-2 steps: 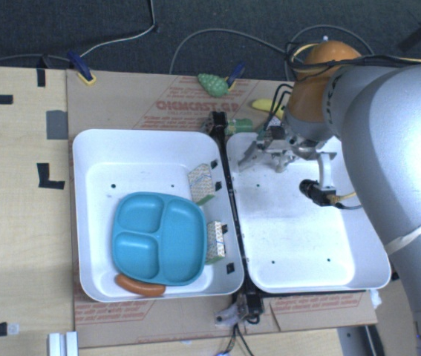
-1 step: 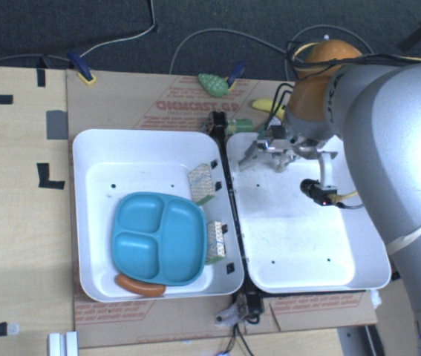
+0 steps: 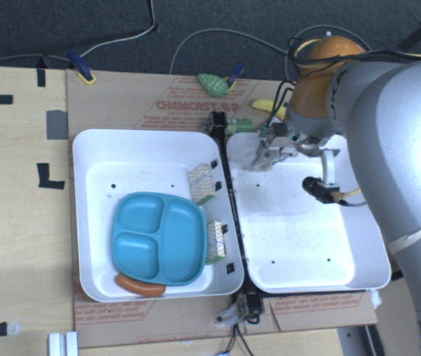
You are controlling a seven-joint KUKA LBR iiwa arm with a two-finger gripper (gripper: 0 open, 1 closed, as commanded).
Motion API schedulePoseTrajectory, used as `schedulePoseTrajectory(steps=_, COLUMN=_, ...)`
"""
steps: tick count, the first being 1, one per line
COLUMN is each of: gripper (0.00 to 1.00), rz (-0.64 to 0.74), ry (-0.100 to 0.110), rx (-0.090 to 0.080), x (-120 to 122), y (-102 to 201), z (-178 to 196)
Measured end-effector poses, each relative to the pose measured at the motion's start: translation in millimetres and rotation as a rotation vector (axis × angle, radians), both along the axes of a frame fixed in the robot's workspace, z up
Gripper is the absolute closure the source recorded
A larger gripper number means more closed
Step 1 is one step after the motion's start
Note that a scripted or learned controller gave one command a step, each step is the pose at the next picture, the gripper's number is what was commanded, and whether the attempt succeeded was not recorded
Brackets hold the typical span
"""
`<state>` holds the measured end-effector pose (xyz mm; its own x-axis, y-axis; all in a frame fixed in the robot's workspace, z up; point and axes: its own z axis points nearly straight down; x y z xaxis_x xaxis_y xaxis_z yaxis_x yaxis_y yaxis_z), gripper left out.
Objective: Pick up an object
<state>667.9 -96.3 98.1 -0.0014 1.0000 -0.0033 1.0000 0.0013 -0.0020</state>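
Overhead view of the bench at the moment of approach. The arm entered from three o'clock, and its gripper hung over the far corner of the right bin, at about eleven o'clock of that bin and just beside the divider between the two bins. The jaws were blurred against the white floor, so their state could not be told, and nothing was seen between them. The things available for picking all lay in the left bin: a blue divided plate near its centre, an orange sausage touching the plate's rim at about seven o'clock, a patterned sponge at the plate's one o'clock, and a second patterned block at its three o'clock, wedged between plate and bin wall. The bare floor beneath the gripper suggested that a descent from this pose would likely close on nothing. A move toward nine o'clock risked striking the divider wall if the gripper stayed low. The plate, wide and shallow, would probably resist a two-finger pinch except at its rim; the block against the wall left little room for a finger on its outer side.
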Motion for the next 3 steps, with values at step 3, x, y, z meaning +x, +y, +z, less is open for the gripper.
schedulePoseTrajectory(steps=3, gripper=1.00, rz=-0.001, ry=-0.004, rx=0.001, x=-111, y=-35, z=124)
